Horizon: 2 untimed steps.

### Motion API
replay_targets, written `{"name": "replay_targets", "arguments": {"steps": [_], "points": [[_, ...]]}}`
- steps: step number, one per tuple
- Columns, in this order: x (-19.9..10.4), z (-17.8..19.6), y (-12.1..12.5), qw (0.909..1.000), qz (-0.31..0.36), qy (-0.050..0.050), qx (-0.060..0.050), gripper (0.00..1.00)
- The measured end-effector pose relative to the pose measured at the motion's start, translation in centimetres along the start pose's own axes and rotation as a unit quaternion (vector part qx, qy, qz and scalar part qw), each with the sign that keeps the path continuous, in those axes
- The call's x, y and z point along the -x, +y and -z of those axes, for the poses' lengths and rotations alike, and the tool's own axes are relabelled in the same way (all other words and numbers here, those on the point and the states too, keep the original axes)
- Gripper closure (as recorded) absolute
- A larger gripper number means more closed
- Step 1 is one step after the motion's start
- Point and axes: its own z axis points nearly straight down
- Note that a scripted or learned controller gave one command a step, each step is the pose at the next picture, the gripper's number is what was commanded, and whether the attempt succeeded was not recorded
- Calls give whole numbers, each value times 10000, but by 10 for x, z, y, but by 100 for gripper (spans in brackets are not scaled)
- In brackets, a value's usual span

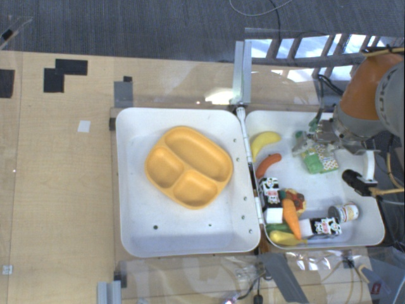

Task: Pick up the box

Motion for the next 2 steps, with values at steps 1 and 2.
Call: {"name": "replay_targets", "arguments": {"steps": [1, 2], "points": [[11, -3, -26, 9934, -1146, -1, 71, 0], [14, -4, -73, 9817, -1901, -2, 73, 0]]}}
